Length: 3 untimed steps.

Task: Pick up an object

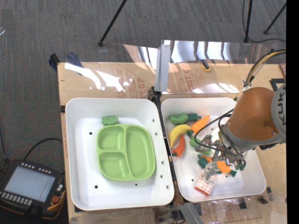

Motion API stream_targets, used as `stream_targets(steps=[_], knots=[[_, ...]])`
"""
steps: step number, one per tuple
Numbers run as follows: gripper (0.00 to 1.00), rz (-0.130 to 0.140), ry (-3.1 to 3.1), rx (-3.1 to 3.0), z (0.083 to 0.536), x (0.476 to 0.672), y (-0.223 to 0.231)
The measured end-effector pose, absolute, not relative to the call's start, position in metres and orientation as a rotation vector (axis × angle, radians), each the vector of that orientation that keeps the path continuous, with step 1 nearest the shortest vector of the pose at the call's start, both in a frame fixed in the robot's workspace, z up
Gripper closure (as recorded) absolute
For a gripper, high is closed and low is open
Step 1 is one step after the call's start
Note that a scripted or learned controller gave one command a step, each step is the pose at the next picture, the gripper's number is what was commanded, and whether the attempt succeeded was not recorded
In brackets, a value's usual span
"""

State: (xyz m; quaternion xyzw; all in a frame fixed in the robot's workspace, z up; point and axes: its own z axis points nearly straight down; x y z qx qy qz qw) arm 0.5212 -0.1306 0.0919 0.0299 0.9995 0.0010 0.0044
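Observation:
The right bin holds several toy foods: a yellow banana, an orange-red pepper, an orange carrot, a dark green pickle, small dark teal pieces and a red-and-white packet near the front. My gripper hangs low over the pile at the bin's right middle, just above the packet and an orange piece. The arm's wrist and cables hide most of the gripper.
The left bin carries a light green divided plate with a small green ridged toy behind it. A teach pendant lies at the lower left off the bench. Tripod legs stand behind the bench.

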Motion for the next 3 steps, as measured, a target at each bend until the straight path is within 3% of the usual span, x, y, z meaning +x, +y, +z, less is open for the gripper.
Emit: stream_targets(steps=[1,2,3], knots=[[0.0,0.004,3.134,0.103,0.089,0.576,-0.091],[1.0,0.001,3.128,0.096,0.102,0.579,-0.09],[0.0,0.001,3.13,0.095,0.101,0.578,-0.09]])
